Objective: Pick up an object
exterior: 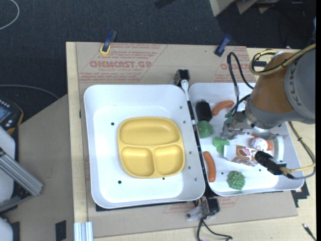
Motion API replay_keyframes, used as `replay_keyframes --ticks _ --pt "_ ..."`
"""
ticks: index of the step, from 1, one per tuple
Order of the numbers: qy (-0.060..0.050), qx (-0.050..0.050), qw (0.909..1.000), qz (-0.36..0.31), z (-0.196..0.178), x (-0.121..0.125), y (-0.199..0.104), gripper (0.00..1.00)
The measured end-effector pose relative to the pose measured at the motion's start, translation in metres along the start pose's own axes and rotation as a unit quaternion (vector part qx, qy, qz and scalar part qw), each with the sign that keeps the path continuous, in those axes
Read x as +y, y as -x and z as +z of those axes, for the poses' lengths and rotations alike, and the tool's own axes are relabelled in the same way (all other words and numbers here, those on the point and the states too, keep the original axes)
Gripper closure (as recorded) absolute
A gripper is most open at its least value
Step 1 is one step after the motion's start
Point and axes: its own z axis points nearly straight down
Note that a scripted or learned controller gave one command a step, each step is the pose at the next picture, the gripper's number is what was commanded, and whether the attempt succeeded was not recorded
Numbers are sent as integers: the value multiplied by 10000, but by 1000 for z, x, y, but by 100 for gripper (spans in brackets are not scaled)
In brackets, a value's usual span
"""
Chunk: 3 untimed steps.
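The hand [231,129] sits low in the right bin [293,182], among the toy foods beside a green piece [220,144]. Whether it has closed on anything cannot be told, so the pick looks unfinished; lifting remains.

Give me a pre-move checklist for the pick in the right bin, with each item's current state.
1. Gripper is over the right bin: ok.
2. Finger opening visible: cannot tell; the wrist hides it.
3. An object sits close under the gripper: ok; a green piece and a green round toy lie nearby.
4. Something is already held: cannot tell.
5. Target is free of neighbours: not ok; the green piece touches the white packet.
6. Yellow tray in the left bin is apart from the work area: ok.
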Motion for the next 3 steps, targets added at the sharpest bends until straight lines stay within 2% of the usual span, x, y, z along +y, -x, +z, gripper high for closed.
replay_keyframes --ticks 1,2,3 --pt "0 -22 10000 -19 -54 12 1 100" --pt "13 -24 10000 -17 -118 13 3 100" --pt "-10 -18 10000 -17 -127 14 3 100"
